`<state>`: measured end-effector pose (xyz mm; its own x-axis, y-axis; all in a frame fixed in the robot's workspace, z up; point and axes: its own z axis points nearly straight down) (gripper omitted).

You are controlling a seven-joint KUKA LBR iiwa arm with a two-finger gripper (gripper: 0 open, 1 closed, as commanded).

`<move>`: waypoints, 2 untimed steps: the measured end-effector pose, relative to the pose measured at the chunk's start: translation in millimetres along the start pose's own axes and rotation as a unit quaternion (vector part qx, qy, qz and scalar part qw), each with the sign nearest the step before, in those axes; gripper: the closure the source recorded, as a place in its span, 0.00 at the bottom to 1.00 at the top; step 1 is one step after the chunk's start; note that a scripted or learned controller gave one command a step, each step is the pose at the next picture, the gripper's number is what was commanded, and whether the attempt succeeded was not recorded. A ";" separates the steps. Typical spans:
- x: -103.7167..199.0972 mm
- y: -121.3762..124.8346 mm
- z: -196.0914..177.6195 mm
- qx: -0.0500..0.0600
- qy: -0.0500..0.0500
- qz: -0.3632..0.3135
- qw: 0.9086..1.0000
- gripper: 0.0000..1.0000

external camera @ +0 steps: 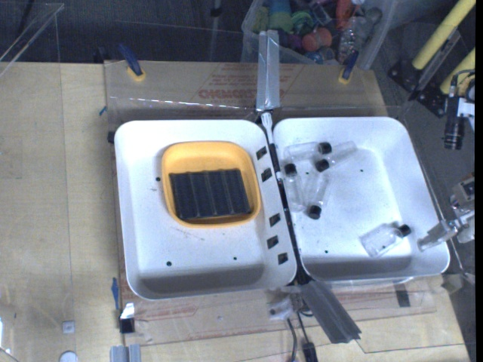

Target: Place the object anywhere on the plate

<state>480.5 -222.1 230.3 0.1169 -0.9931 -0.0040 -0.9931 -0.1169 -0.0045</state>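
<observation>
A yellow plate [175, 164] with rounded corners lies in the left white bin [143, 247], toward its back. A dark, ribbed rectangular object [210, 193] rests flat on the plate and covers most of its middle and front. In the right white bin [355, 202], several small clear bottles with black caps [311, 173] lie in a cluster near the back left. One more clear bottle [383, 238] lies alone near the front right corner.
A metal divider [278, 202] with black clips runs between the two bins. A clear box of colourful toys [313, 13] stands behind the bins. Grey metal hardware [445, 234] sits at the right bin's front right rim.
</observation>
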 end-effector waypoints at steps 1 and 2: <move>-4.2 -0.1 0.6 -0.001 -0.001 -0.158 0.987 0.00; -18.7 -1.2 16.6 -0.003 -0.002 -0.313 0.950 0.00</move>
